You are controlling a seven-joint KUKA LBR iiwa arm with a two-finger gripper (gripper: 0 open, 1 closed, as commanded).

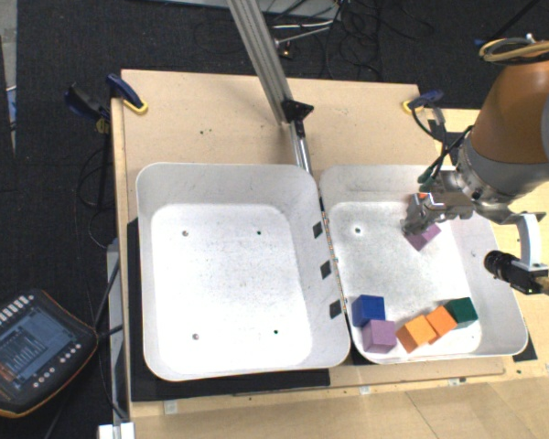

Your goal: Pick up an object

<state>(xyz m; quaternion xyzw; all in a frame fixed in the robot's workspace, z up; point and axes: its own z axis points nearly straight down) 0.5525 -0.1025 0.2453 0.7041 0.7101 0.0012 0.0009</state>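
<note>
On my feed I see a handheld control pendant (27,350) lying lower left beside the tabletop (220,122), blue clamps (121,87) at its far corners, and cables (348,26) beyond.

Lit evenly from overhead, pretty bright, no hard shadows anywhere. White bins (229,273) nearly blown out, just faint grey shading along the rims. Floor around the bench (210,117) stayed dark and murky. Slightly soft and grainy overall, small blocks a bit fuzzy. No obvious warping at the edges.
</note>
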